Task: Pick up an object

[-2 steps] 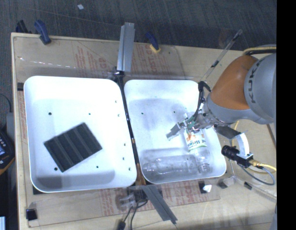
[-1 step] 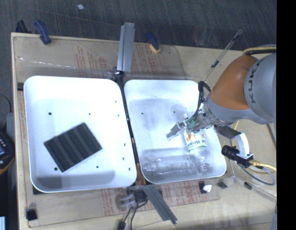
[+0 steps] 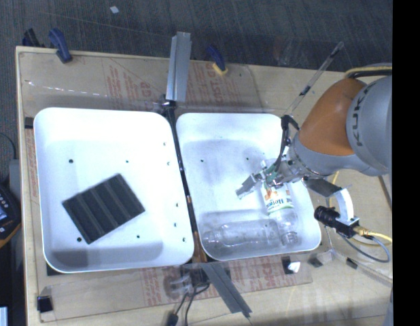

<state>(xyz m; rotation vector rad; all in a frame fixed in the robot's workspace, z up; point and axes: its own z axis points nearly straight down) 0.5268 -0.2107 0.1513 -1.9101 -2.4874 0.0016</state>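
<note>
In the right bin, my gripper hangs low over the middle right part, reaching in from the right. A small white bottle with an orange label stands or leans just right of and below the gripper, close against the wrist. I cannot tell whether the bottle touches the gripper. A clear plastic bottle lies on its side along the bin's near wall. In the left bin a black ribbed slab lies flat at a slant.
A dark divider runs between the two bins. Blue clamps sit on the bench's far edge. A grey metal bar stands behind the bins. A device with a screen lies at the far left.
</note>
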